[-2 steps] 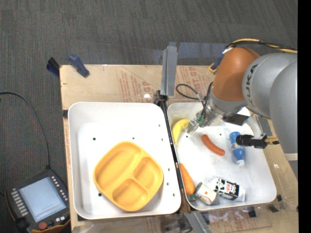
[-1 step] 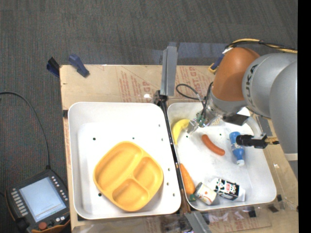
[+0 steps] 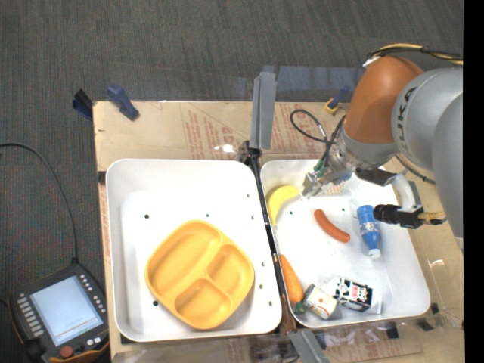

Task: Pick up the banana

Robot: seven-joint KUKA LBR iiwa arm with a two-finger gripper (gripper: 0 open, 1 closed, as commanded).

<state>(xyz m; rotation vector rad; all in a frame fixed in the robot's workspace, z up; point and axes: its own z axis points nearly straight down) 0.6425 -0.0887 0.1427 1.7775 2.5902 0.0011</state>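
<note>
The banana (image 3: 280, 200) is yellow and lies in the right bin's far left corner, against the divider. My gripper (image 3: 312, 185) hangs just to its right, low over the bin, its tips close to the banana's right end. The arm's orange band and grey wrist rise behind it to the upper right. Nothing shows between the fingers.
The right bin (image 3: 412, 278) also holds a red sausage (image 3: 332, 226), a blue bottle (image 3: 368, 230), a carrot (image 3: 290, 277) along the divider and a small cow-patterned carton (image 3: 342, 294). A yellow divided plate (image 3: 200, 274) lies in the left bin (image 3: 125, 203).
</note>
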